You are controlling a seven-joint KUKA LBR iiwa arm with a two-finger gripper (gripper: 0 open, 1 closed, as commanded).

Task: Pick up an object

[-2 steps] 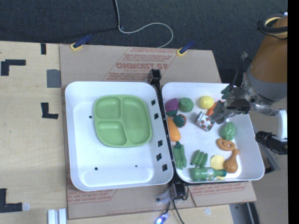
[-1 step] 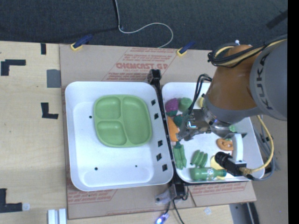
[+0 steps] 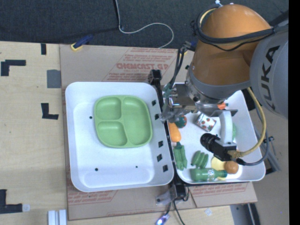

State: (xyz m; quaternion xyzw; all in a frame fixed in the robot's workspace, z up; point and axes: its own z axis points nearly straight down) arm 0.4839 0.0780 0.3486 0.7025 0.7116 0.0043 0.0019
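Grey KUKA-lettered arm, bulbous orange band, black cables

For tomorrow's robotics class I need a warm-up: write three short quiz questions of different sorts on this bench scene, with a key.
1. True or false: the green divided plate lies in the left bin.
2. Multiple choice: the orange carrot lies in the right bin near its A) left wall, B) right wall, C) far right corner.
3. Fill in: the arm reaches over the ___ bin.

Key: 1 true; 2 A; 3 right.
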